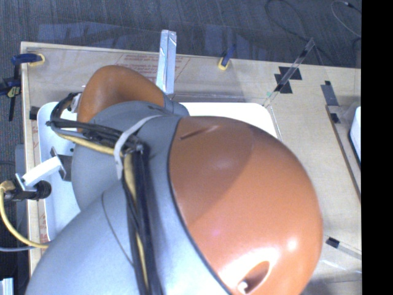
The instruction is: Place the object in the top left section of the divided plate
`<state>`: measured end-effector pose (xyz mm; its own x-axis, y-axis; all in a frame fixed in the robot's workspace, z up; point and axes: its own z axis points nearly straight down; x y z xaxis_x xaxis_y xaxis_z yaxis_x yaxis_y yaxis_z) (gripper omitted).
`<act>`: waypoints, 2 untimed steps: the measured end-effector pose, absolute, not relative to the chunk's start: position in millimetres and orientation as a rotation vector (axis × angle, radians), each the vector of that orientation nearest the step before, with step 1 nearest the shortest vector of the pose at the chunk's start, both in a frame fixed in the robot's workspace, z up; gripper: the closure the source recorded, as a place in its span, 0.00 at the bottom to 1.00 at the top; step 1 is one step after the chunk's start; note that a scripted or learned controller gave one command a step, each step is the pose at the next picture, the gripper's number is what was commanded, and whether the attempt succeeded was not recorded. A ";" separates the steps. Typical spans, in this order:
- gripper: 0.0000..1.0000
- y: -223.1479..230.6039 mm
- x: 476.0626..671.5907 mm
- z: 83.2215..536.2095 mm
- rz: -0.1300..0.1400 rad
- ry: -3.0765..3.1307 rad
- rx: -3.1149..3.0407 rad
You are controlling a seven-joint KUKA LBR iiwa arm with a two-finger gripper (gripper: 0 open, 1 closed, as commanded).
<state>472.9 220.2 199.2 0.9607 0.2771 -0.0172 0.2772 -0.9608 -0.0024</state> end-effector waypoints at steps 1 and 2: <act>0.00 218.2 580.8 380.6 -0.005 0.681 3.067; 0.00 220.8 638.4 438.4 -0.010 0.898 3.013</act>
